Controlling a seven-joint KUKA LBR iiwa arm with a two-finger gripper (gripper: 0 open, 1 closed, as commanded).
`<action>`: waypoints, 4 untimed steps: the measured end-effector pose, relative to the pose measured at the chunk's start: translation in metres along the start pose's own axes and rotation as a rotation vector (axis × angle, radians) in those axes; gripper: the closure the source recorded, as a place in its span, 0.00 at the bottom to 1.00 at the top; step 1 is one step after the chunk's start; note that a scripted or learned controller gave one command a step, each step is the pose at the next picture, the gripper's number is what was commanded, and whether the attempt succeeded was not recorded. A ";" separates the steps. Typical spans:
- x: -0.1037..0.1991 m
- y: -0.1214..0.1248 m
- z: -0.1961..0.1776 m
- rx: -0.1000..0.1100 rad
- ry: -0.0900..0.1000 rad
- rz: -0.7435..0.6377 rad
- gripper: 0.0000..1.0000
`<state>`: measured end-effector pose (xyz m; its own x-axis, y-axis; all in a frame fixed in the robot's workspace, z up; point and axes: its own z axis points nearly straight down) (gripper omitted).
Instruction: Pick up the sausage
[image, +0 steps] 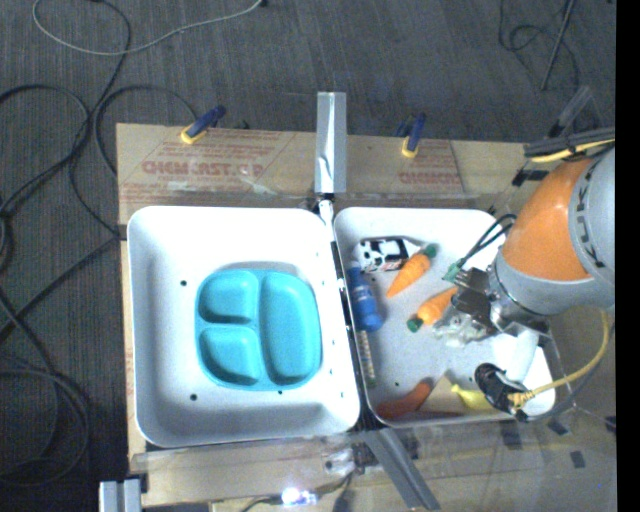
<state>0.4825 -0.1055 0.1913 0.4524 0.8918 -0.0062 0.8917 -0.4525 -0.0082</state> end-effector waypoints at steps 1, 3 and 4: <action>0.000 0.000 0.000 0.000 0.000 0.000 0.00; -0.034 0.017 0.007 -0.004 0.002 0.001 0.00; 0.017 -0.008 -0.025 -0.005 0.004 0.039 0.00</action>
<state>0.4837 -0.0867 0.2161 0.4868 0.8735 -0.0023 0.8735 -0.4868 -0.0034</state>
